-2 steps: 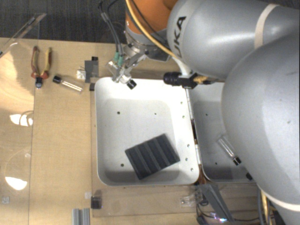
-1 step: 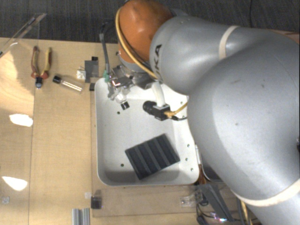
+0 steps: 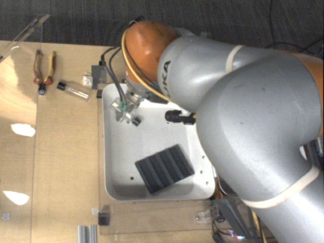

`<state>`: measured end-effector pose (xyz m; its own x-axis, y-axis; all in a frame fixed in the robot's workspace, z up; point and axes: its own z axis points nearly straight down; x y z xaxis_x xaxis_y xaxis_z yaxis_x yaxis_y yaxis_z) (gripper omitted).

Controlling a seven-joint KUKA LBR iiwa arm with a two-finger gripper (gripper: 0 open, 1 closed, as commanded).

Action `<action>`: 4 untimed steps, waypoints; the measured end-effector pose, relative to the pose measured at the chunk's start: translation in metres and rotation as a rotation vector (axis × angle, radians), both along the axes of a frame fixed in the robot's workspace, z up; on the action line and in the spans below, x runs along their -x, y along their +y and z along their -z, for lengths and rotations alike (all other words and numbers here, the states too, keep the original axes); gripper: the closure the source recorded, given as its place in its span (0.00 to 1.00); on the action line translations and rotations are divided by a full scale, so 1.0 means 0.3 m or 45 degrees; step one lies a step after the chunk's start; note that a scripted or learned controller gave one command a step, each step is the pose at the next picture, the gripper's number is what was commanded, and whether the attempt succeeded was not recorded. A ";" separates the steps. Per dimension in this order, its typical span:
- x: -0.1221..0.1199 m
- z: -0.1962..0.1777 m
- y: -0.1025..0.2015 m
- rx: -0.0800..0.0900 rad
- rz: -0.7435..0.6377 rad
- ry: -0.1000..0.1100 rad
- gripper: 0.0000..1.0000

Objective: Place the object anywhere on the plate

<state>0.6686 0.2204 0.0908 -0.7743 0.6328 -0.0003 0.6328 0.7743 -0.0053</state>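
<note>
- The camera view is looking down on the bench [image 3: 61,161], and the big grey arm [image 3: 243,100] is reaching in from the right, covering most of that side.
- The orange band [image 3: 147,44] is showing at the top of the view, just above the wrist, with cables looping down from it.
- The gripper [image 3: 124,109] is hanging over the far left corner of the white bin [image 3: 114,181], close to the bin's wall.
- How far the gripper is standing open, I cannot tell: the tip is small and cluttered from this angle, and nothing is plainly showing in its grasp.
- A small dark bit [image 3: 135,121] is sitting just beside the gripper tip on the bin floor side; it is too small to tell what it is.
- The black ribbed slab [image 3: 164,168] is lying flat on the bin floor, turned at a slant, in the near half of the bin and well apart from the gripper.
- Out on the bench to the left, red-handled pliers [image 3: 44,70] are lying lengthwise, with a small clear vial [image 3: 73,90] near them.
- A small grey box [image 3: 98,75] is sitting just beyond the bin's far left corner.
</note>
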 end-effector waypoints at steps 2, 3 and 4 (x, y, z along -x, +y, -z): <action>0.017 -0.363 0.036 -0.015 -0.224 -0.025 1.00; 0.030 -0.654 0.049 -0.009 -0.385 -0.016 1.00; 0.034 -0.527 0.051 -0.008 -0.487 -0.012 1.00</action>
<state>0.6585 0.2357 0.2488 -0.9546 0.2978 -0.0053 0.2978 0.9546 0.0046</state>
